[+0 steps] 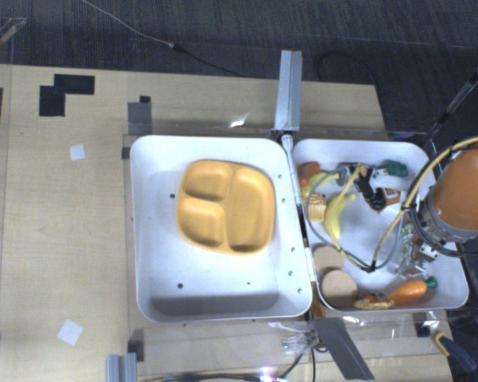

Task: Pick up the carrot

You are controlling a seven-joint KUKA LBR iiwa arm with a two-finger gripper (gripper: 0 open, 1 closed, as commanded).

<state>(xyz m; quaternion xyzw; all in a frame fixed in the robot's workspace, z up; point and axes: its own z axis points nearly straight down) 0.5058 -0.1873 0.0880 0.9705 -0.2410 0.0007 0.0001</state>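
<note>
The carrot is orange with a green tip on its right end. It lies at the near right corner of the right bin. My gripper hangs just above it and slightly behind it, under the arm's orange band. Cables and wrist hardware clutter the gripper, and nothing can be made out held in it.
The left bin holds a yellow divided plate. In the right bin lie a banana, two brown round items, a black object and a green piece. A thin cable loops across that bin's floor.
</note>
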